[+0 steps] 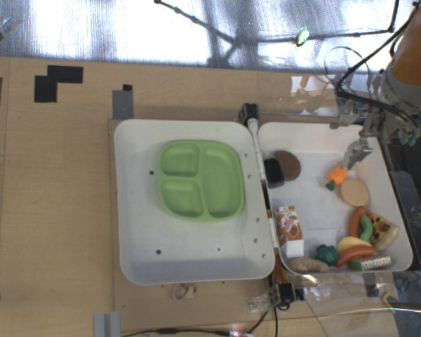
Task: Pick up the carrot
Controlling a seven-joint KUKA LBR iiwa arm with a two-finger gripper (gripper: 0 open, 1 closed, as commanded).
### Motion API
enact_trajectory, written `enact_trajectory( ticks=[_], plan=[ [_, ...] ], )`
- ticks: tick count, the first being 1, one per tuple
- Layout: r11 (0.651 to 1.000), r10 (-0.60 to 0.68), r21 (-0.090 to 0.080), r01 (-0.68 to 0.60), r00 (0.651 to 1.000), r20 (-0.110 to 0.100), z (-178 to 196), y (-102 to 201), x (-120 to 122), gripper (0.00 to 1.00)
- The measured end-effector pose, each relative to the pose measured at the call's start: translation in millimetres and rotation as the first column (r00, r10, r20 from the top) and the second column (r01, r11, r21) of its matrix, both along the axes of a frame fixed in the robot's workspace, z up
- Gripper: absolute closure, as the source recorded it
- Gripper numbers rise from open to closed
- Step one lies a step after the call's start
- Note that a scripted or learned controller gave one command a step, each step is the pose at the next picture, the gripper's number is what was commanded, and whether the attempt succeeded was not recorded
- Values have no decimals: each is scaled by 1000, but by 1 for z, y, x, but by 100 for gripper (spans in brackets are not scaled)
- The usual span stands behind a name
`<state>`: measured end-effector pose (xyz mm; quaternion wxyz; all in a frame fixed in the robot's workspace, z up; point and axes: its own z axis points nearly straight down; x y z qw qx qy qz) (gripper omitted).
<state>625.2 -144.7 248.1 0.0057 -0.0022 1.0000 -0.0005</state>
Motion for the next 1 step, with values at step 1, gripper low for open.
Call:
enact_trajectory(
  ticks=[1],
  plan=[
    [985,175,3,-175,984,-11,-156,-46,43,0]
  ],
)
